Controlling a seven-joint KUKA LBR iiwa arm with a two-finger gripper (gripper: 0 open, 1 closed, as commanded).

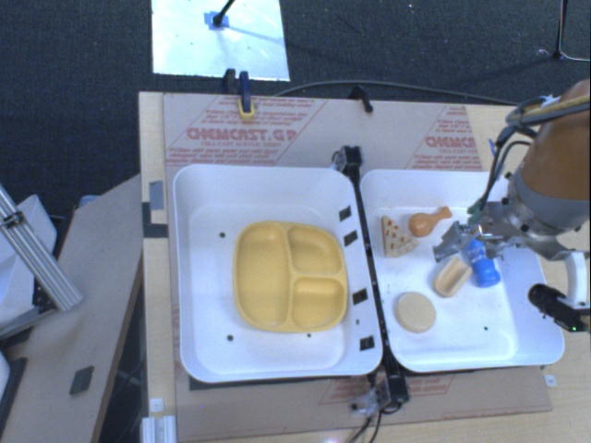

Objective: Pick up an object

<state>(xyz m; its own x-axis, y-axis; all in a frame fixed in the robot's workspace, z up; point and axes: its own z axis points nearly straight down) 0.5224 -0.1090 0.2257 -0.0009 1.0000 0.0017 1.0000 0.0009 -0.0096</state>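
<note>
The right bin [503,340] holds several toy foods. A tan waffle wedge [398,236] and an orange-brown drumstick [428,221] lie at its back. A pale bread roll [451,278] sits mid-bin, with a round beige cookie [416,312] in front of it. A small blue object [483,269] lies against the roll's right end. My gripper [462,245] hangs low over the roll and the blue object, right at their upper ends. The wrist hides whether anything sits in its grasp.
The left bin [199,247] carries a yellow divided plate [291,275] at its middle. A black-clipped divider [360,266] separates the two bins. The arm's bulk covers the right bin's far right corner.
</note>
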